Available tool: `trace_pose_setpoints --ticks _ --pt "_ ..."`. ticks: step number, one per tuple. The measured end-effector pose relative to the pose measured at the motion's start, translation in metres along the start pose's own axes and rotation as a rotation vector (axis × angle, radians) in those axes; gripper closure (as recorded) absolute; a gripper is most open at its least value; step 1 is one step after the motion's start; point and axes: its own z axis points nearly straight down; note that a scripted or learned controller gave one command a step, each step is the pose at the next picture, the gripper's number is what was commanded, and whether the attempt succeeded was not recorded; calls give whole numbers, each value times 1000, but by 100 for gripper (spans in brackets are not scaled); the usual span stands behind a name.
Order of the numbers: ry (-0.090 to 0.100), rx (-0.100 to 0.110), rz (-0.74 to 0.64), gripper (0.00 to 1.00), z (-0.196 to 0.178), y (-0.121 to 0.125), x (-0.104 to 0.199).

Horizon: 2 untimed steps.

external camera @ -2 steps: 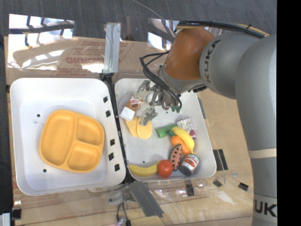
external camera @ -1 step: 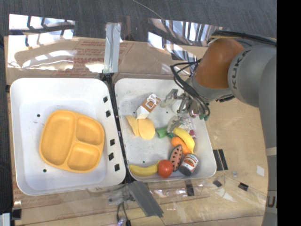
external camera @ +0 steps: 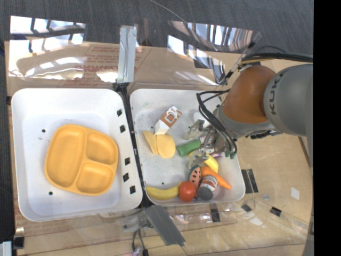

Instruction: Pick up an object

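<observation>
Two shallow white plastic bins sit side by side on the bench, their inner rims meeting at a dark seam with small black clips.

The left bin holds a smooth yellow plastic tray with three rounded compartments. Bare white floor rings it on all sides, widest along the far edge.

The right bin is crowded in its near half. A curved yellow toy banana lies along the near wall, touching a glossy round red tomato. Just right of the tomato a small jar with a red label leans against an orange tapered carrot. Pale yellow flat cheese slices lie near the centre, and a small white and brown carton sits beyond them. The far left corner of this bin is open floor.

The grey arm with its orange band reaches in from the right, over the bin's right wall. Its metal two-finger gripper hangs low beside a green cylindrical toy vegetable, which lies flat just left of the fingertips. Cables and glare blur the fingers, so I cannot tell how wide they stand or whether they grip anything.
</observation>
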Motion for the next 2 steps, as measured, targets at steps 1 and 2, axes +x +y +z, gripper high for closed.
trace_pose_setpoints --ticks 1,2 --pt "-5 1 -9 100 -12 2 -3" --pt "-5 2 184 100 -133 35 -19"
